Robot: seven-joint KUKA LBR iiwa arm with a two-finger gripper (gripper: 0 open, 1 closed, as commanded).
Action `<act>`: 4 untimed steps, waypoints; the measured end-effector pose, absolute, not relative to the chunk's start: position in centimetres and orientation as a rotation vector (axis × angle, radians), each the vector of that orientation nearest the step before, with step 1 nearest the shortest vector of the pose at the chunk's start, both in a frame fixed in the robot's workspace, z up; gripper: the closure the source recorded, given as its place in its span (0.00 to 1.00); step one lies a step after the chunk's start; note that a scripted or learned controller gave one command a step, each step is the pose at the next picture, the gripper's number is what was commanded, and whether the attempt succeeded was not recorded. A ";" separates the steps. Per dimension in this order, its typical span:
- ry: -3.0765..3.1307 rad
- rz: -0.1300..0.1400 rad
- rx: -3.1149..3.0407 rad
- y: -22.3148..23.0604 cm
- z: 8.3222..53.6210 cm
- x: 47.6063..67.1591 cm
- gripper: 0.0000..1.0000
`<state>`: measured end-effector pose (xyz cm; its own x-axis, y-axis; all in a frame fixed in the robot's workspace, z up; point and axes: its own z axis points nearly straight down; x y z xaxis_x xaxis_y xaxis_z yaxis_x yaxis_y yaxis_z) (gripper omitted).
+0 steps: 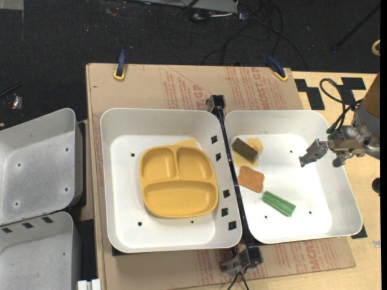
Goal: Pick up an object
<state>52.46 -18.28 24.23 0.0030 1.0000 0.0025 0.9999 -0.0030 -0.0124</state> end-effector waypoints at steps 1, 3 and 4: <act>-2.222 0.001 -2.221 -18.2 24.9 52.7 0.00; -2.216 0.004 -2.219 -18.3 13.8 52.5 0.00; -2.217 0.003 -2.221 -18.2 8.9 52.5 0.00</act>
<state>52.47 -18.21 8.93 0.0017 1.0000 0.0011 1.0000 -0.0017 -0.0036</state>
